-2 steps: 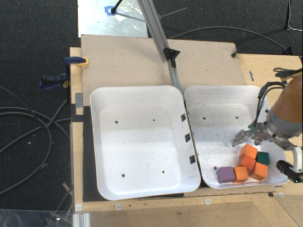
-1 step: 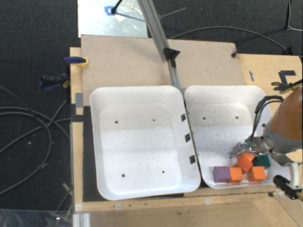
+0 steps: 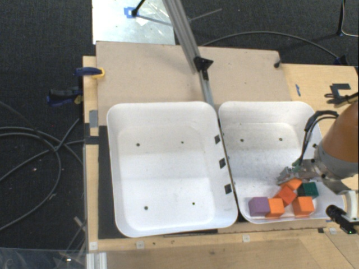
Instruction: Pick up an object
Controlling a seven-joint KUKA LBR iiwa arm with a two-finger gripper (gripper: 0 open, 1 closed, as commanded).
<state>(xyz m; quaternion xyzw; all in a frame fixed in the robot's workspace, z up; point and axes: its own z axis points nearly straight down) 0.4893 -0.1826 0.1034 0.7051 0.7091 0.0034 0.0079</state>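
Robot hand [image 3: 293,176] low over blocks in the right bin [image 3: 263,128]; its grip cannot be told; nothing visibly lifted yet.

Two bins side by side on desk [image 3: 168,72]. Blocks [image 3: 283,202] clustered in right bin [image 3: 258,144], near-right corner; hand [image 3: 293,175] just behind them. Left bin [image 3: 162,167] alongside.
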